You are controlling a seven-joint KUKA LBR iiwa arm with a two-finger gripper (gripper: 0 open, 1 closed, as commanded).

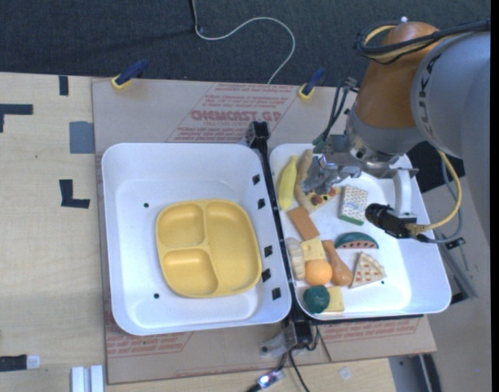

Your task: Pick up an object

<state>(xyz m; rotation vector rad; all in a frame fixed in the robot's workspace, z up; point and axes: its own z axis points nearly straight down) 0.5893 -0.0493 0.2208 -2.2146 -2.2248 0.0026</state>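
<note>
Pincer (318,180) is hanging low over the rear of the right bin (421,288), and you cannot tell from this slant whether it is pinching anything. Working left to right, you are seeing the left bin (126,219) carrying a yellow divided plate (207,247) near its middle. Just past the shared wall, a banana (287,180) is lying along the right bin's left edge, close beside the pincer. Forward of it, an orange (318,273) and a dark green ball (316,299) are sitting among toy food pieces. Further right, a watermelon slice (356,240) and a pizza wedge (366,269) are lying near each other.
</note>
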